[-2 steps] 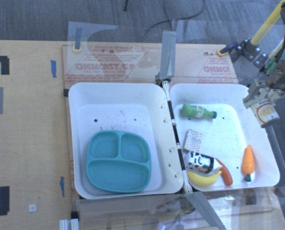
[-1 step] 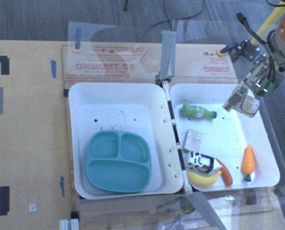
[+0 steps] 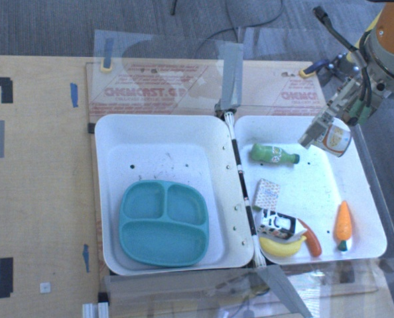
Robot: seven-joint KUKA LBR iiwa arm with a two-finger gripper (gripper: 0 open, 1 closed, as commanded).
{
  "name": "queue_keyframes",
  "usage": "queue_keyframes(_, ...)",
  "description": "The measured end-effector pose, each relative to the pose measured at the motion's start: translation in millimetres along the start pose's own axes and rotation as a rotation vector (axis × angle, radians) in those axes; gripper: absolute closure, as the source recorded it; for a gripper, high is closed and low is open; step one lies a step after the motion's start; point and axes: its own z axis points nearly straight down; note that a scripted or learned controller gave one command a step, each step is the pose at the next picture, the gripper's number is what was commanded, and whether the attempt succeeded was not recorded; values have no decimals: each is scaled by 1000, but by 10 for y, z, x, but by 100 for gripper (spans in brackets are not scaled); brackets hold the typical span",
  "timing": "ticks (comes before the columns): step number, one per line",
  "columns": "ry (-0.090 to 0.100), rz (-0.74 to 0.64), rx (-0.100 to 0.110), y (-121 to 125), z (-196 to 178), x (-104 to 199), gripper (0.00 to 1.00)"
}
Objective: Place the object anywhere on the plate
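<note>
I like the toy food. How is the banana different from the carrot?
The banana is yellow; the carrot is orange with a green end. The banana curves and lies sideways along the bin's near edge; the carrot is straight and points up and down by the right wall. Both lie in the right bin.

Non-task items, right bin and bench

Right bin (image 3: pixel 366 197): green bottle (image 3: pixel 274 154) lying on its side at about 10 o'clock; patterned packet (image 3: pixel 268 194) just below it; black-and-white carton (image 3: pixel 277 224) at 7 o'clock, touching the banana (image 3: pixel 282 246) beneath it; red pepper (image 3: pixel 311 240) against the banana's right end; carrot (image 3: pixel 343 222) at 4 o'clock, well apart from the rest. Blue tape strips (image 3: pixel 73 95) on the wooden bench (image 3: pixel 38 177), 9 o'clock side.
</note>
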Motion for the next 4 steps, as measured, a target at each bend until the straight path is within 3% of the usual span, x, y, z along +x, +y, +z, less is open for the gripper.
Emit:
queue_keyframes(1, 4, 17, 3, 41, 1, 249, 100)
queue_keyframes(2, 4, 43, 3, 233, 2, 440, 100)
queue_keyframes(4, 5, -45, 4, 510, 135, 896, 100)
